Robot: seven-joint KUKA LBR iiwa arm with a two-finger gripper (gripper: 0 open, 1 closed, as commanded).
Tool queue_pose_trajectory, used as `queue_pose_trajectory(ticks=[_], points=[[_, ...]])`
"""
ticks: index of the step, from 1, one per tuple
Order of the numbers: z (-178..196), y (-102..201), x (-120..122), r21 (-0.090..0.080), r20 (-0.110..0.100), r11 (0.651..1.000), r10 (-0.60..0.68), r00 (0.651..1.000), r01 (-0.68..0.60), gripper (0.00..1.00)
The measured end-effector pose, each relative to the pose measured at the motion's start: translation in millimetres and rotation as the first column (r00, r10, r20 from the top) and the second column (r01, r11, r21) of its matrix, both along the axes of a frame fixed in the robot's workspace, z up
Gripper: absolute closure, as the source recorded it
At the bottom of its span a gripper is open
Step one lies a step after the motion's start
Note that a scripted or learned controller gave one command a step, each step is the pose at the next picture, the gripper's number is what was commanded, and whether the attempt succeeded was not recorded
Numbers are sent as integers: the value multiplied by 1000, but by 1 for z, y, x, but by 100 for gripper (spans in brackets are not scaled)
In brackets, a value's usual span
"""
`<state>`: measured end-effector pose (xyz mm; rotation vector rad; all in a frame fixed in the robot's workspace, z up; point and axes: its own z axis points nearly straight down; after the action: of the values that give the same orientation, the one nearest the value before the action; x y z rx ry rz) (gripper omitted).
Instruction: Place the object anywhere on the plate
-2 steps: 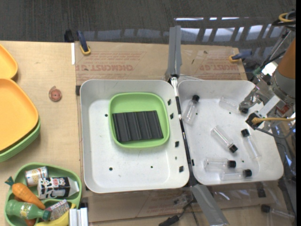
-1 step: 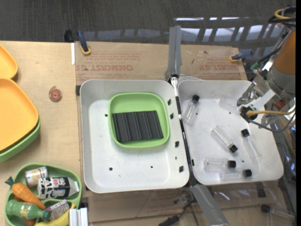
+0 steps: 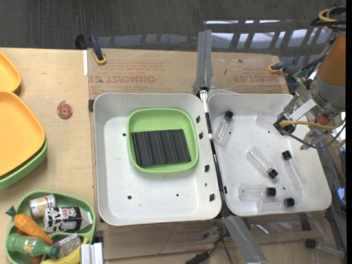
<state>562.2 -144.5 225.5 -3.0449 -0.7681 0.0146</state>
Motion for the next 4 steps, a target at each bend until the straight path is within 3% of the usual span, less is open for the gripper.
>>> queue_pose_trajectory(ticks=[1, 2, 3, 4], points=[[-39, -7, 28, -1, 0, 989, -148, 989, 148, 0], [8, -42, 62, -2, 2, 959, -283, 959, 283, 0], [-10, -37, 83, -1, 2, 959, -282, 959, 282, 0], [8, -31, 79, -1, 3, 959, -284, 959, 284, 0]])
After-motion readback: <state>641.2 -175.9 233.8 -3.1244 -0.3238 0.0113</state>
